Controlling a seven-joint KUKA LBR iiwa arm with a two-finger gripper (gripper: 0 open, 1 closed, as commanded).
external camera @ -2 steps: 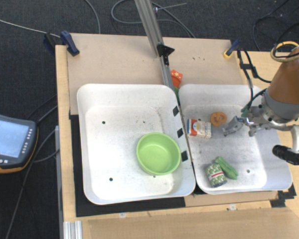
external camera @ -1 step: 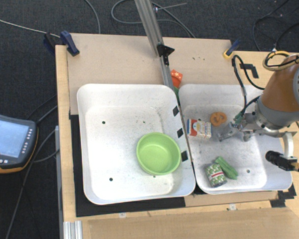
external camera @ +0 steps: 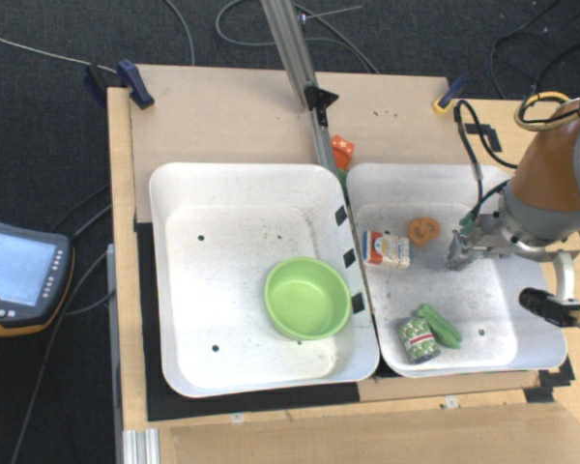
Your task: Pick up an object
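At about five o'clock in the right bin [external camera: 522, 351], a small green patterned can [external camera: 418, 339] touches a green pod-shaped toy [external camera: 441, 326]. In the left bin [external camera: 174, 259], a lime bowl [external camera: 307, 298] sits toward that bin's four o'clock corner. Farther up the right bin lie a small carton [external camera: 388, 249] at nine o'clock and an orange cookie-like disc [external camera: 424, 229] beside it. The gripper [external camera: 461, 255] stands low over the bin floor at three o'clock of the disc; whether its pincer is spread or pressed together, I cannot tell.
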